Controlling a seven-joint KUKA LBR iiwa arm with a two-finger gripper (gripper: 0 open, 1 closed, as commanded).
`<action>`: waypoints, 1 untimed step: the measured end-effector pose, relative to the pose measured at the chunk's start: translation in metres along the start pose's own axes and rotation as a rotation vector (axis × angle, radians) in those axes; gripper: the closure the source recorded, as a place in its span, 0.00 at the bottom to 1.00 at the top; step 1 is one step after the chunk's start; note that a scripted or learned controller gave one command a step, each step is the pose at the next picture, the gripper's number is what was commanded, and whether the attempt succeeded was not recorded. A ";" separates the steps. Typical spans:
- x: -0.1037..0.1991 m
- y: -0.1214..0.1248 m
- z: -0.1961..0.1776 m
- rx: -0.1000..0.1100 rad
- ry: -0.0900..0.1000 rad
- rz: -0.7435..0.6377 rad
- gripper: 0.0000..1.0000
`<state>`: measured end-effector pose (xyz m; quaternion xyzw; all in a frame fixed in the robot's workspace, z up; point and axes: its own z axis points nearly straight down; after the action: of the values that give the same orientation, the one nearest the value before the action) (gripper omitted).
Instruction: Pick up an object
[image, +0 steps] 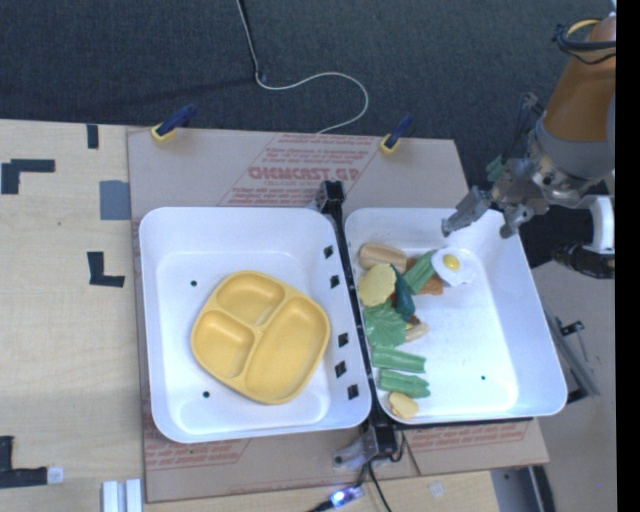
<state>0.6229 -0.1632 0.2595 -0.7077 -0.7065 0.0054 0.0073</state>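
gripper (483, 218): we see its fingers spread wide, holding nothing, above the far edge of the right bin (520, 330) | target: fried egg toy (452, 265) lies just below-left of it, at the top of the food pile | we must descend toward the left.

Arm (580, 100) enters from upper right of camera view — orange band uppermost, grey wrist section below it, angled down and to the left. Wrist housing dark grey with cabling along its near side. Gripper (483, 218) at the low end of the wrist, pointing down-left. Two fingers (462, 216) visible — one long, slanting out to the left, the other shorter, to its right; they stand spread, with a clear gap between the tips. Nothing between the fingers. Gripper appears raised, not in contact with anything.
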 end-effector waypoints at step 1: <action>0.001 0.002 -0.007 -0.012 -0.002 -0.003 0.00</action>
<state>0.6248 -0.1626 0.2663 -0.7065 -0.7077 0.0021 0.0025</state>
